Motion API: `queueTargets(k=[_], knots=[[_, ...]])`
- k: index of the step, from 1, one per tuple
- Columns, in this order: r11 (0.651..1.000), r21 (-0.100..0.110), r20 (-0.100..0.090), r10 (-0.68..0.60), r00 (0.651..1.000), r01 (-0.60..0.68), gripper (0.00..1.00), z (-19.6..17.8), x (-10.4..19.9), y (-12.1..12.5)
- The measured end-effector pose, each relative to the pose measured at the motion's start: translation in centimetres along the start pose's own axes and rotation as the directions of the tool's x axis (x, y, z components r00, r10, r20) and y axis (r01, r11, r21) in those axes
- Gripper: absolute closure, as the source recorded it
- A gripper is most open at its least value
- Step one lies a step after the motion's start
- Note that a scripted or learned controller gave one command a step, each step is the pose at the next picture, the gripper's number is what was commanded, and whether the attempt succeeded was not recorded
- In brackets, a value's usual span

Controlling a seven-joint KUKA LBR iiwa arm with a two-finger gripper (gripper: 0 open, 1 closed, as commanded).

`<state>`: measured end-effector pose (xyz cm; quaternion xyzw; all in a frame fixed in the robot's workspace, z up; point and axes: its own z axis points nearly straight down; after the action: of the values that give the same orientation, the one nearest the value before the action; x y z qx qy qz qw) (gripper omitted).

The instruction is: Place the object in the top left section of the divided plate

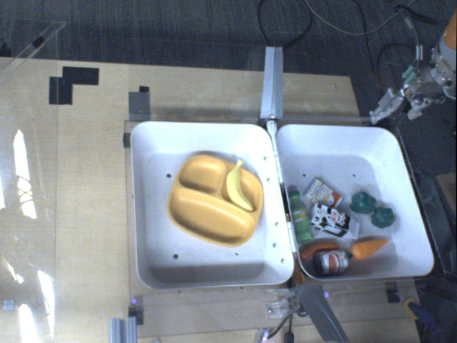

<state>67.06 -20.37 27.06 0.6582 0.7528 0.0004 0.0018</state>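
A yellow divided plate (pixel 214 224) lies in the left bin (pixel 153 263). A yellow banana (pixel 240 186) rests in the plate's upper right section, and the upper left section (pixel 202 170) holds nothing. My gripper (pixel 398 107) hangs beyond the back right corner of the right bin (pixel 410 191), above the bench and well away from the plate. Its fingers are spread apart with nothing between them.
The right bin holds several items: a green bottle (pixel 300 216), two printed packets (pixel 319 191) (pixel 332 221), two teal pieces (pixel 363 202) (pixel 383 216), a carrot (pixel 368 247) and a small can (pixel 330 262). A metal post (pixel 273 84) stands behind the bins, with cables (pixel 307 13) beyond it.
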Motion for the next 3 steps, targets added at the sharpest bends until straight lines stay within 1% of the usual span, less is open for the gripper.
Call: queueTargets(k=[1, 2, 3], knots=[[1.0, 0.0, -0.001, -0.024, 1.0, 0.024, 0.0, 5.3, 0.0, 0.0], [0.974, 0.002, -0.002, 0.228, 0.974, -0.228, 0.0, 6.2, 4.7, -0.5], [0.958, 0.001, -0.001, 0.288, 0.958, -0.288, 0.0, 2.5, 2.6, -7.3]])
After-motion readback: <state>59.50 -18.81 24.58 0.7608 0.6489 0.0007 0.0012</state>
